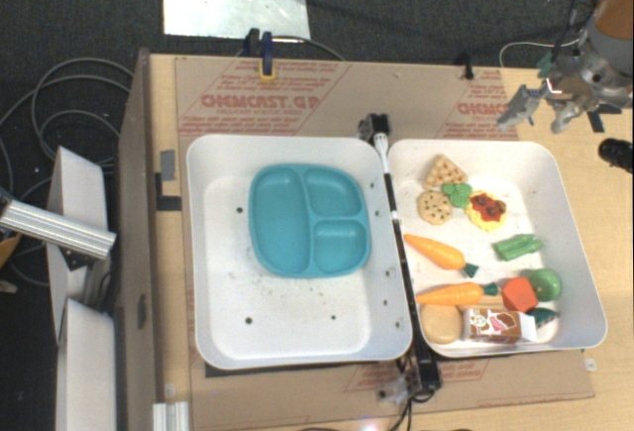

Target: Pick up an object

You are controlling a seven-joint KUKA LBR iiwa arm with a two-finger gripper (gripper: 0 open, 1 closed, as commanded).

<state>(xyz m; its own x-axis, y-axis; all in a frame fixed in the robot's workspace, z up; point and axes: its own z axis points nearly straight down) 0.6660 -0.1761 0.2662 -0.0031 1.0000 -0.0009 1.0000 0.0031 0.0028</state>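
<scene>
Starting at the left, the left bin (223,251) carries a teal divided plate (308,221) lying flat with bare white floor around it; its low edge gives fingers little to catch, so a try there would likely slip off. The rims of the two bins meet at the middle ridge (394,221), and a descent close to it risks striking the wall. The right bin (570,211) is crowded: crackers (436,189), a small pizza (486,209), a green bean piece (518,246), two carrots (436,251), a tomato (520,294), a green apple (545,282), a bun (442,325) and a chocolate bar box (495,325). Things at the near end touch, so closing on one may nudge or pinch a neighbour. The far right corner is bare and offers the freest way down. The tool (543,107) hangs beyond the far rim over the bench (297,97), fingers apart, holding nothing.
</scene>
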